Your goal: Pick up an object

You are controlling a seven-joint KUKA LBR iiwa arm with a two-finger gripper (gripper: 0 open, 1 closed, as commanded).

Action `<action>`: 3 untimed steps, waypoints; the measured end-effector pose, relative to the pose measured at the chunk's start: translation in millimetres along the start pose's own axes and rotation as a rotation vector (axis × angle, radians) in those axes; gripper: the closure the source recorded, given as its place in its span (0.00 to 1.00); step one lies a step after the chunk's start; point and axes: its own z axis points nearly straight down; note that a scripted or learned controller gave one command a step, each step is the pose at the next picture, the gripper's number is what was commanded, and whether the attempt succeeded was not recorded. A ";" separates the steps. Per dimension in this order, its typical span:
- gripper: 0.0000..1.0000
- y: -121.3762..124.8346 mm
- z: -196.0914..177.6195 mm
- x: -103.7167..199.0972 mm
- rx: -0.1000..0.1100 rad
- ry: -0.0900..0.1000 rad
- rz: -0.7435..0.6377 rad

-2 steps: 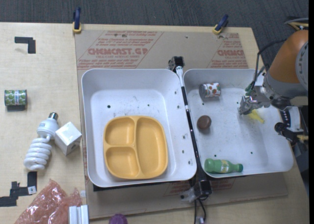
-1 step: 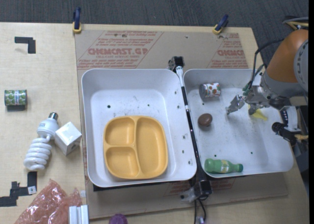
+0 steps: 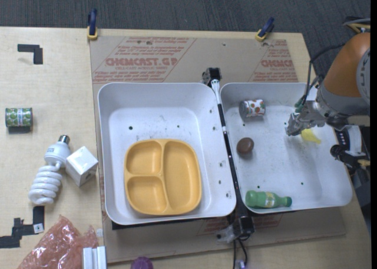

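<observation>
The right bin (image 3: pixel 330 194) holds a small white and red can (image 3: pixel 252 108) lying on its side at the back. A brown round object (image 3: pixel 245 146) rests near the bin's left wall, and a green bottle (image 3: pixel 268 199) lies along the front. A small yellow object (image 3: pixel 311 137) sits by the right wall. My gripper (image 3: pixel 296 125) is low over the bin's right side, just left of and above the yellow object and close to it. Whether it touches the yellow object I cannot tell.
The left bin (image 3: pixel 112 115) holds a yellow divided plate (image 3: pixel 163 176). On the bench to the left lie a spiral light bulb (image 3: pixel 47 173), a white cube (image 3: pixel 81 165), a green can (image 3: pixel 18 118) and a pink mesh bag (image 3: pixel 59 243).
</observation>
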 end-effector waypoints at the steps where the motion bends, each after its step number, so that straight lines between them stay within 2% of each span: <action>1: 0.00 0.7 0.3 4.1 0.002 0.009 -0.002; 2: 0.00 -57.8 10.5 68.7 0.002 -0.003 0.009; 3: 0.00 -116.5 10.5 103.9 0.002 -0.002 0.012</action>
